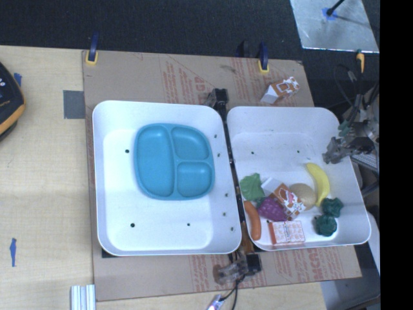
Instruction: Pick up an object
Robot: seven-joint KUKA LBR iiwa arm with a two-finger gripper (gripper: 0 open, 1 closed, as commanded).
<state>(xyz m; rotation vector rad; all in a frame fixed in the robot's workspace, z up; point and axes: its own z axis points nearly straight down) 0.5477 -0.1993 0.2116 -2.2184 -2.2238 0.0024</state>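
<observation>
The right bin [284,124] holds several toy foods in its near half. There is a yellow banana [319,181], a tan roll [302,196], a purple grape bunch [271,208], a green leafy piece [252,187] and an orange sausage [253,220]. A small red and white carton [290,201], a flat red and white box [286,232] and two dark green broccoli pieces [329,216] lie there too. My gripper [338,148] hangs at the bin's right rim, above and right of the banana, apart from all the food.
The left bin [116,192] bears a blue divided plate [173,160]. A small carton [280,90] lies on the cardboard behind the right bin. Clamps stand at the cardboard's far edge. A yellow and black device [8,102] sits at the far left.
</observation>
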